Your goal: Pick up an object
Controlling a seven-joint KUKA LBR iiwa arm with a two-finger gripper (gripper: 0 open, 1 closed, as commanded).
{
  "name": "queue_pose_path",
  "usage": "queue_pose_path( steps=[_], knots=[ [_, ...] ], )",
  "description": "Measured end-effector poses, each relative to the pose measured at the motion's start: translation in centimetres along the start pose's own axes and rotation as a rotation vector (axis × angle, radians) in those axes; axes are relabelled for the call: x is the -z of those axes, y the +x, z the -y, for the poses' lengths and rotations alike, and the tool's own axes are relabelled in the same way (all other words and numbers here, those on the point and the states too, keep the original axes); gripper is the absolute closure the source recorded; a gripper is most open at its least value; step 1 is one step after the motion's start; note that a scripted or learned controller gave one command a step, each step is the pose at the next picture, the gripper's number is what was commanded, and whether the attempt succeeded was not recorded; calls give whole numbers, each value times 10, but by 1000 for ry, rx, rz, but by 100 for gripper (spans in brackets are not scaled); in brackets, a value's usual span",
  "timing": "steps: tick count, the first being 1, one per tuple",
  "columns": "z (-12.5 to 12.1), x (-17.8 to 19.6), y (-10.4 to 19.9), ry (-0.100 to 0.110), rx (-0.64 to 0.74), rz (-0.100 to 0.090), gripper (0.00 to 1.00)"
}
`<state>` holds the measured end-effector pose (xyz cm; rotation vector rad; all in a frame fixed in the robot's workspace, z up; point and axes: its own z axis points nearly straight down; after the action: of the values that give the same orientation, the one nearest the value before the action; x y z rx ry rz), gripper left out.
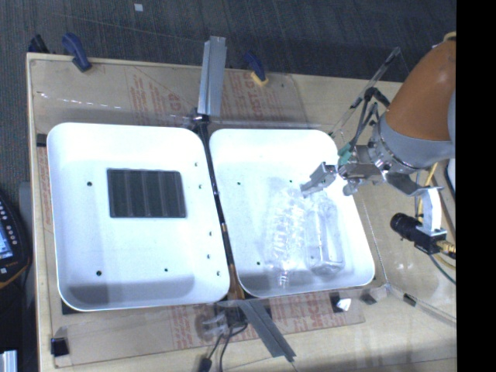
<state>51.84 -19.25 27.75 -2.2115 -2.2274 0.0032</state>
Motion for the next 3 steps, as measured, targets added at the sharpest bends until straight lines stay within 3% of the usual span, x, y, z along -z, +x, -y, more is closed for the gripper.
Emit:
queue_pose_path(
  steps=[1,2,3],
  knots=[
    [18,41,-18,-5,-28,1,0],
    [34,30,-13,-1,-23,1,0],
    [32,21,-11,0,26,-1,0]
  ],
)
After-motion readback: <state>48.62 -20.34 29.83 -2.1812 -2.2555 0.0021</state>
